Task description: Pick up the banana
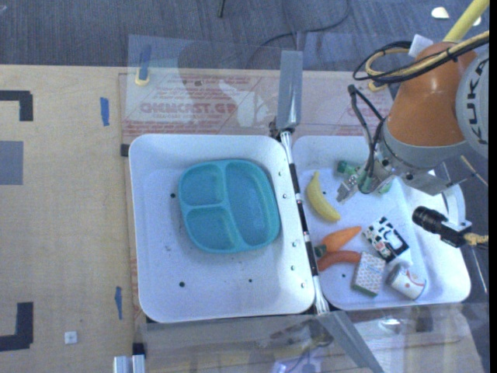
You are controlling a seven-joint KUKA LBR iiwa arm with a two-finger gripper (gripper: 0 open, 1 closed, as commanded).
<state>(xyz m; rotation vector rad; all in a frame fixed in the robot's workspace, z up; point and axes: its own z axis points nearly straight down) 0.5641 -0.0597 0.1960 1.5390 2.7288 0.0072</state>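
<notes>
I look down on two white bins side by side on a tan surface (62,231), and I place everything from the banana (319,198). It lies in the right bin (458,286), just beside the rail (299,224) that divides the bins, running roughly along that rail, its lower tip curving away from it. Bare bin floor shows above the banana and to its right. Below it, near but apart, lie two carrots (339,249); farther right of those are a black-and-white block (386,238), a patterned square (369,273) and a cup (407,280). Across the rail, the left bin (155,286) holds a blue tray (230,206). My tool (365,182) hangs to the banana's right, near it but not touching, its fingers parted and holding nothing. A small green piece (342,165) sits just above the tool.
</notes>
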